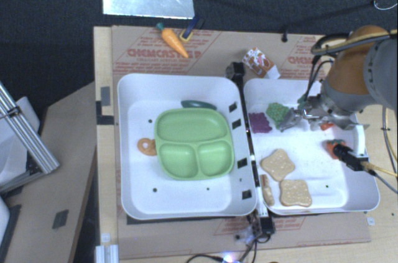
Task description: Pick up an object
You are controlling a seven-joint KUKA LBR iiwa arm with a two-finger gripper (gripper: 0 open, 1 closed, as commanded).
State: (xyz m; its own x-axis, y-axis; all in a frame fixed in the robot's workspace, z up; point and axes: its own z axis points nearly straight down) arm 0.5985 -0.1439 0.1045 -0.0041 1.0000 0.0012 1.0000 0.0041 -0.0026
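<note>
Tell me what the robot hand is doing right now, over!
Gripper low in right bin, beside green leafy toy; grasp unconfirmed. Purple piece just left of it. Two crackers lie nearer the front, apart. Over.

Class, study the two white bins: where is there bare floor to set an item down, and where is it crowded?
Left bin: bare strips surround the green divided plate, widest along the front. Right bin: bare floor right of the two crackers. Its far end is crowded by the purple piece, green piece and gripper.
</note>
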